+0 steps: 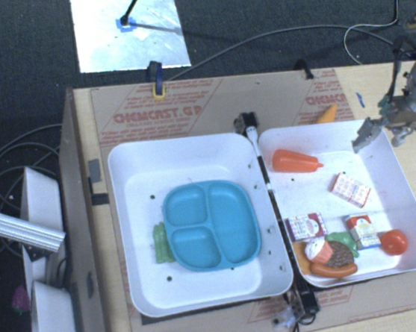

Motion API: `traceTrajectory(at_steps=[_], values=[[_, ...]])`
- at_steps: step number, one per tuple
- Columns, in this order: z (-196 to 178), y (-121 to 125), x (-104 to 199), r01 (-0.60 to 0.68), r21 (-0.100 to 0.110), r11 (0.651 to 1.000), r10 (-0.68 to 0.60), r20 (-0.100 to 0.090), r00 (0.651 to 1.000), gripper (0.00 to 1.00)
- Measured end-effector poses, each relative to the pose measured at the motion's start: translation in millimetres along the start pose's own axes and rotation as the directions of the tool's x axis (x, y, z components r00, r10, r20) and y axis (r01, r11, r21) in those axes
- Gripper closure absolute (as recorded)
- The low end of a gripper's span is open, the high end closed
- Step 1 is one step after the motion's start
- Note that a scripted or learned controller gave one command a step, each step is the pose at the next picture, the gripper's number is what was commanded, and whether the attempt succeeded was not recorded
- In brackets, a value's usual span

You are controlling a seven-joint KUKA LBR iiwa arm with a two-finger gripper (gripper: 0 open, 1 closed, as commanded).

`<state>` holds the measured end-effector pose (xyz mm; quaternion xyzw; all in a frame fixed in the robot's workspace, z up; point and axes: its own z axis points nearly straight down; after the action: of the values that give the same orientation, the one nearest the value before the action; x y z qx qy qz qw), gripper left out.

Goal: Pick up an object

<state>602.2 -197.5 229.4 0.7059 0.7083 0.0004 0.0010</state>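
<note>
- Worktop [185,100]: a cardboard sheet carrying two white bins side by side.
- Left bin [137,170]: holds a blue divided plate [211,224] with three compartments; a green item [161,243] lies touching the plate's left edge.
- Right bin [407,197]: holds the pick candidates.
- Carrot [295,161]: orange, lying near the far-left corner of the right bin, tip pointing right.
- Red-and-white packet [350,190]: lies tilted in the bin's middle, apart from the other items.
- Near edge cluster: a small carton [306,226], a second carton [362,230], a tomato [393,242] and a heap of toy food [331,256] with a sausage at its front.
- Orange piece [327,114]: lies on the cardboard outside the right bin, beyond its far wall.
- Gripper [381,133]: over the far-right corner of the right bin, above the rim. The fingers are spread apart with nothing between them; one finger [365,135] points toward the bin interior.
- The gripper is well apart from the carrot and the packet.
</note>
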Motion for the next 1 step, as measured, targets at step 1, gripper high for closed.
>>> traceTrajectory(at_steps=[1], values=[[35.4, 56.5, 51.8, 0.002, 0.000, 1.000, -0.002, -0.001, 1.000, 0.00]])
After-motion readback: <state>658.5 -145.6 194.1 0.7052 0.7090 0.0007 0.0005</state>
